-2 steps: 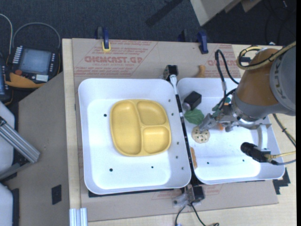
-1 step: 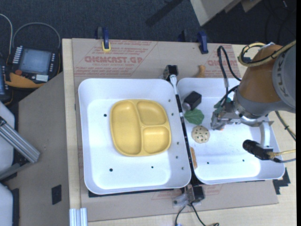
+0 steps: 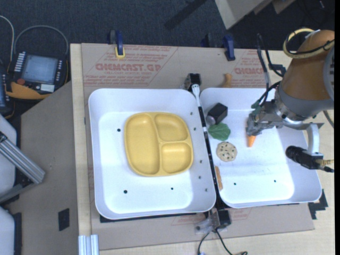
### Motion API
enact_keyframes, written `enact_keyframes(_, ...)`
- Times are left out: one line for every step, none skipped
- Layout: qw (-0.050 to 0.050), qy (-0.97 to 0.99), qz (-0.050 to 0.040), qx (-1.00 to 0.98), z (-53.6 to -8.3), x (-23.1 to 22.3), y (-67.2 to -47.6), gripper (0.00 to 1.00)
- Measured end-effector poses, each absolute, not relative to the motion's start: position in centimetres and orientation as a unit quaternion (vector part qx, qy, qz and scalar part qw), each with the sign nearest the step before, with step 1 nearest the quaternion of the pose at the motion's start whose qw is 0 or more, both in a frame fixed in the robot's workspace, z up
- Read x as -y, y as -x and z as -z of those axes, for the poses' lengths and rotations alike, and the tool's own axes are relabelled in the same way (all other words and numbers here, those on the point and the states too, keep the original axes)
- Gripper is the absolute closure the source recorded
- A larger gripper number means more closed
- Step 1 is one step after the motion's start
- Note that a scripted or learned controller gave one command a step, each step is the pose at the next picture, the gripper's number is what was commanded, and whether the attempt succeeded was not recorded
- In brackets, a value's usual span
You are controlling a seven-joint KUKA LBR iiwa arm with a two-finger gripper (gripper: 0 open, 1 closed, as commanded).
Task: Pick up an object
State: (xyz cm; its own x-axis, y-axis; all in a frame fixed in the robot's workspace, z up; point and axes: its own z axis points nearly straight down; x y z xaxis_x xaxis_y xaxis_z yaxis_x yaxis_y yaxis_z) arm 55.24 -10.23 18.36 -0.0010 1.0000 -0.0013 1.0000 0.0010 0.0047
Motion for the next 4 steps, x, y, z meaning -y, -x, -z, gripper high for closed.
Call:
enact_keyframes(0.003, -0.707, -0.0018, -0.707, -23.3, 10.2, -55.4, 1.0)
enact_keyframes(-0.001, -0.705, -0.0008, -0.71, -23.3, 4.1, -55.2, 1.0)
enact_keyframes(-0.002, -0.705, 0.0005, -0.709, -22.0, -1.1, -55.9, 1.0)
enact_keyframes(0.0, -0.706, -0.0009, -0.709, -23.0, -5.8, -56.3, 1.0)
